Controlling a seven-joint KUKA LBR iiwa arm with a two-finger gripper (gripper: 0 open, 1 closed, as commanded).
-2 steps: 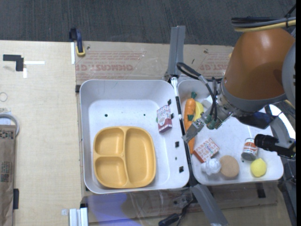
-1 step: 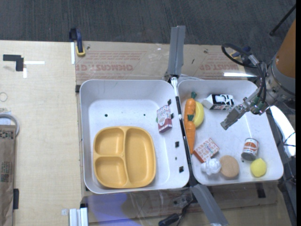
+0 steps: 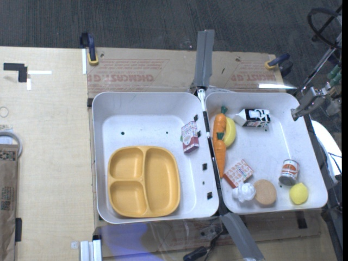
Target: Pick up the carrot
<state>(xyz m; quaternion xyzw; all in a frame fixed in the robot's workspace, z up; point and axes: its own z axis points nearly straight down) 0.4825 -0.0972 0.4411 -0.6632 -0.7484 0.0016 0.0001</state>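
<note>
Carrot [image 3: 219, 129] lay along the right bin's [image 3: 312, 145] left wall, touching a banana [image 3: 230, 132], well apart from the gripper [image 3: 304, 106] at that bin's upper-right rim; its state couldn't be told. Yellow plate [image 3: 144, 181] sat in left bin [image 3: 103, 145].

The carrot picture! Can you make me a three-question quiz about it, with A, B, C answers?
1. Where is the carrot?
A. On the yellow plate
B. In the right bin, along its left wall
C. On the floor

2. How many sections does the yellow plate have?
A. Three
B. Five
C. One

3. How is the can resting?
A. Crushed flat
B. Upright, slightly tilted
C. Under the lemon

Answers: 1 B, the carrot lies in the right bin beside the banana. 2 A, ridges split the plate into three. 3 B, its round top faces up.
</note>
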